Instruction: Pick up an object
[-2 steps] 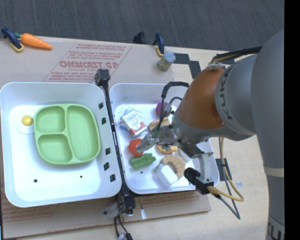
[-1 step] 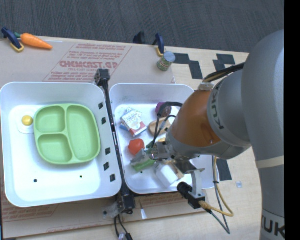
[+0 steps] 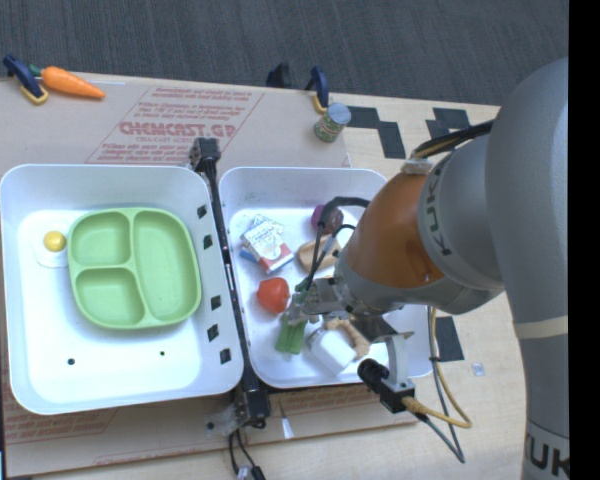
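Claw [image 3: 302, 318] low over green object [image 3: 289, 339].

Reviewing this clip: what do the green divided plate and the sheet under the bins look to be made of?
The green plate looks like moulded plastic: even colour, soft sheen, rounded compartment walls. The sheet under the bins looks like brown cardboard or masking paper, matte with red print; which one is unclear.
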